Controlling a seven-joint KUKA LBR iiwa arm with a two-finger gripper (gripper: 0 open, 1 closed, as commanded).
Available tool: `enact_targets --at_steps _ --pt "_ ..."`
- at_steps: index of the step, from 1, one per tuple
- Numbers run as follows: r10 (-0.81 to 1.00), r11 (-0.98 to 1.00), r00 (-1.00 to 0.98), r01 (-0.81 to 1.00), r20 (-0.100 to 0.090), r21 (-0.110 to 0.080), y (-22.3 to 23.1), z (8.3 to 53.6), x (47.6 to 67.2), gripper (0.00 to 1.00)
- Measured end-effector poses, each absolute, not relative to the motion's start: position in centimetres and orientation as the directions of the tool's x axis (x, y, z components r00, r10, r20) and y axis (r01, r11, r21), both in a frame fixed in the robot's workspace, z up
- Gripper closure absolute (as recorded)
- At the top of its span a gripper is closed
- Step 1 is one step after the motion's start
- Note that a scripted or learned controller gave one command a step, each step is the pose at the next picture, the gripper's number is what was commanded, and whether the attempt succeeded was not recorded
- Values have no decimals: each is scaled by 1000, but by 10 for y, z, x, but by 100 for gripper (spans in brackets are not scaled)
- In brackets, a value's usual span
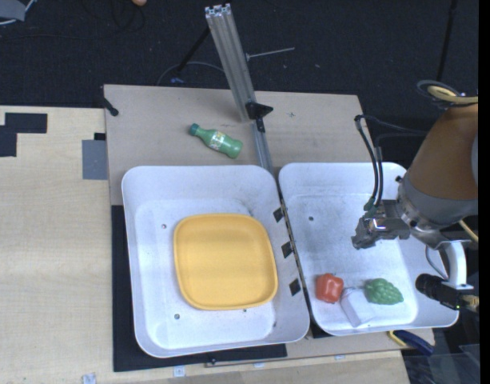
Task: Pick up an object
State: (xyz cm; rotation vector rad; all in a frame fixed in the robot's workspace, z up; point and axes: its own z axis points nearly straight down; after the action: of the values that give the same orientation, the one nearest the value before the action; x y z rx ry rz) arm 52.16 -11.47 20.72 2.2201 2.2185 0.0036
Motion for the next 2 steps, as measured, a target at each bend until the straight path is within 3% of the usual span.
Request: enact_targets --at_steps 2 --pt "1000 3 -3 1000 0 -1 -18 215 554 100"
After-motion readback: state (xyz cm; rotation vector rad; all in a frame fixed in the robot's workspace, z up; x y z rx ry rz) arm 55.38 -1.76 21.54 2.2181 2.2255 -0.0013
